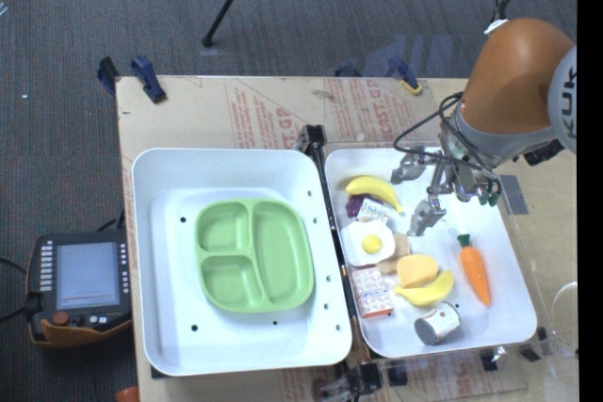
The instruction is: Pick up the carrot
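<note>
The carrot (474,272), orange with a green top, lies lengthwise near the right wall of the right bin (516,297), its tip towards the front. My gripper (418,197) hangs over the back middle of that bin, up and to the left of the carrot and apart from it. Its two fingers are spread open, and there is nothing between them. One fingertip (423,221) hovers just above the fried egg toy (369,244).
In the right bin there are also a banana (373,191), a purple piece (355,206), an orange-yellow slice (418,270), a red-and-white carton (373,291) and a small can (436,325). A green divided plate (254,255) sits in the left bin (151,297). A pendant (80,283) lies on the floor to the left.
</note>
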Robot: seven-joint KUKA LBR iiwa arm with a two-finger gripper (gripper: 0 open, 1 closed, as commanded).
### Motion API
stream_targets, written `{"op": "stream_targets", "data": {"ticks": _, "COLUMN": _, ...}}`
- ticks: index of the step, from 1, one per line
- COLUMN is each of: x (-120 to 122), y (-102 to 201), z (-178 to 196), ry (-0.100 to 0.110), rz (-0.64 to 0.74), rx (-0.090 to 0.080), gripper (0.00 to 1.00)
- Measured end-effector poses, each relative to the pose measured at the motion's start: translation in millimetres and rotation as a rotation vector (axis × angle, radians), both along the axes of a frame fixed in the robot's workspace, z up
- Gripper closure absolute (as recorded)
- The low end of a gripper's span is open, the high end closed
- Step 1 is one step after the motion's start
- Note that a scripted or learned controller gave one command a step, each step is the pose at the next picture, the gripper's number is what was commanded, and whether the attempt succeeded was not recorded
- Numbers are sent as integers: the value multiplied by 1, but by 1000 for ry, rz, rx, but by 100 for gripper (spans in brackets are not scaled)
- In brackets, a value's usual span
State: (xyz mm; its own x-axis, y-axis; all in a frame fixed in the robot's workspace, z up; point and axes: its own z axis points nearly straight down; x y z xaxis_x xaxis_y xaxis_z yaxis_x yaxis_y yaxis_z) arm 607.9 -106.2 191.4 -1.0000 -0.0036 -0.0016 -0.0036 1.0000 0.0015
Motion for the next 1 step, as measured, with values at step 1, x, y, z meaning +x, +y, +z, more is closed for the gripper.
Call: {"op": "stream_targets", "data": {"ticks": 1, "x": -34, "y": -38, "z": -100, "ry": 4, "rz": 266, "rx": 2, "gripper": 0}}
